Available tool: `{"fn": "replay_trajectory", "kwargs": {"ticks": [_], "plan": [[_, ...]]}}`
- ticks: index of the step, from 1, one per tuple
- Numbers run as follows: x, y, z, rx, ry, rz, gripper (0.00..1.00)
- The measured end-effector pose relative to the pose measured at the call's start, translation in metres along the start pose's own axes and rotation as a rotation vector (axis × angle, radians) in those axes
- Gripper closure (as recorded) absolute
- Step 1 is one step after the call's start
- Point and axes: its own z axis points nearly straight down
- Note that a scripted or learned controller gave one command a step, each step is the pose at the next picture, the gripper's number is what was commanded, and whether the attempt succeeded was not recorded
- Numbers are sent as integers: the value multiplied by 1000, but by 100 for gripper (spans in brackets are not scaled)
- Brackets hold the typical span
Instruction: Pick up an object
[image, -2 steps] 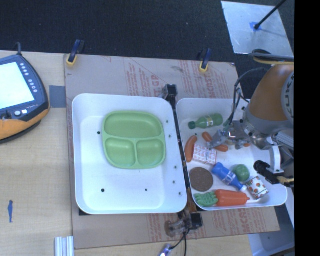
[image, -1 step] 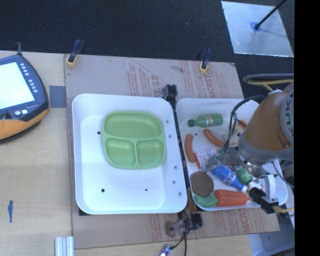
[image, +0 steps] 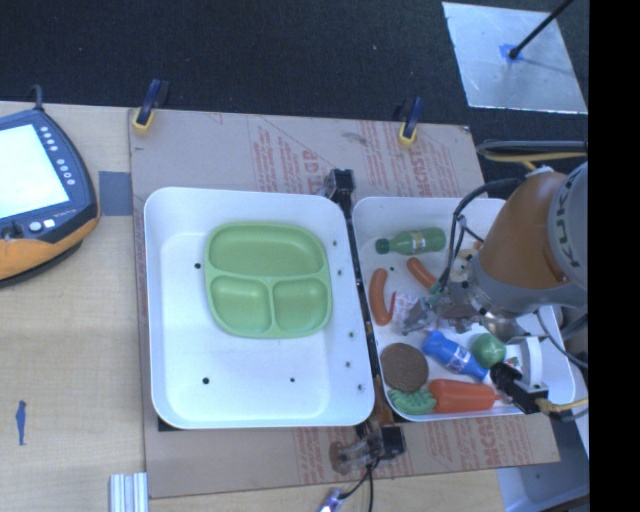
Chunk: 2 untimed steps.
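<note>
The right bin (image: 400, 212) holds several small toys. A green bottle (image: 410, 242) lies near its far wall, with an orange sausage (image: 421, 272) and a red sausage (image: 380, 296) below it. Toward the front are a brown round disc (image: 404, 366), a blue bottle (image: 452, 353), a green ball (image: 488, 350), a red-orange carrot-like piece (image: 462, 396) and a small green piece (image: 413, 402). My gripper (image: 424, 313) is low in this bin, between the red sausage and the blue bottle, just above the brown disc. The wrist hides what lies right under it.
The left bin (image: 170, 330) carries a green three-part plate (image: 268, 279). A tablet-like pendant (image: 40, 190) rests on the bench at far left. Clamps (image: 147, 105) pin the cardboard at the back edge. The arm's orange band (image: 520, 240) covers the right bin's right side.
</note>
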Motion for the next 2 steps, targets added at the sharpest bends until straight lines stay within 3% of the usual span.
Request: {"fn": "replay_trajectory", "kwargs": {"ticks": [1, 2], "plan": [[-21, -29, 0, 2, 1, 0, 0], [22, 19, 0, 1, 0, -2, 0]]}}
